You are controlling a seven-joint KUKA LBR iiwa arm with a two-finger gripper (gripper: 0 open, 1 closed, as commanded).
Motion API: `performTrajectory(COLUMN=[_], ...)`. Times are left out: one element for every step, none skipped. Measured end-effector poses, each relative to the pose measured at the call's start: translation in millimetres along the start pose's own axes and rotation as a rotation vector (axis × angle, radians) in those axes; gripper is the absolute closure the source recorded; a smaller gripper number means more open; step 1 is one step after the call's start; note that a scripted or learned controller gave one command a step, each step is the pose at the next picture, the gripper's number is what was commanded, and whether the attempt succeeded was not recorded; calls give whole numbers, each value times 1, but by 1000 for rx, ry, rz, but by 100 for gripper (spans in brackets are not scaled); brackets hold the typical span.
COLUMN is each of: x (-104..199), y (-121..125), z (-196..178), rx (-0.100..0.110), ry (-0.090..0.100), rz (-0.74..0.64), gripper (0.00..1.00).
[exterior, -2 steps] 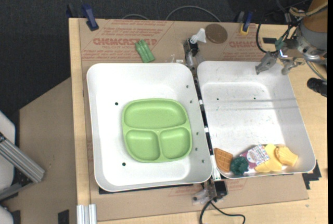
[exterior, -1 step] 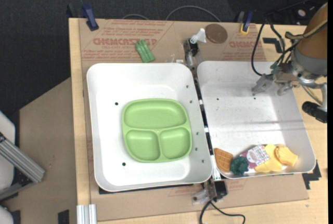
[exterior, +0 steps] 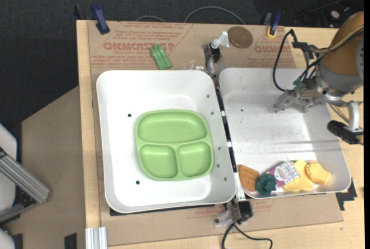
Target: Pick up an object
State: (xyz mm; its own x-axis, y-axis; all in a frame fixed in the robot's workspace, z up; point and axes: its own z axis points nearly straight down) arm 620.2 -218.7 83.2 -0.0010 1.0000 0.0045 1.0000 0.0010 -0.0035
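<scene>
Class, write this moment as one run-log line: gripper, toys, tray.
gripper: over right bin, far end, holds nothing | toys: clustered at near edge, untouched | green tray: in left bin

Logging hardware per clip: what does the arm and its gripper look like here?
The arm has an orange band above a grey wrist. The gripper is a small grey metal assembly with splayed prongs, and black cables loop to it.

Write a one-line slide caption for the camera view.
KUKA arm's tool over the right bin, toys along its near edge; green divided tray in the left bin.
</scene>
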Motion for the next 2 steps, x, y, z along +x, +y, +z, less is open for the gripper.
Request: performTrajectory(x=[-1, -3], y=[45, 47], z=[0, -12], rx=[18, -1], ry=[11, -2], rz=[0, -1], gripper=[0, 100])
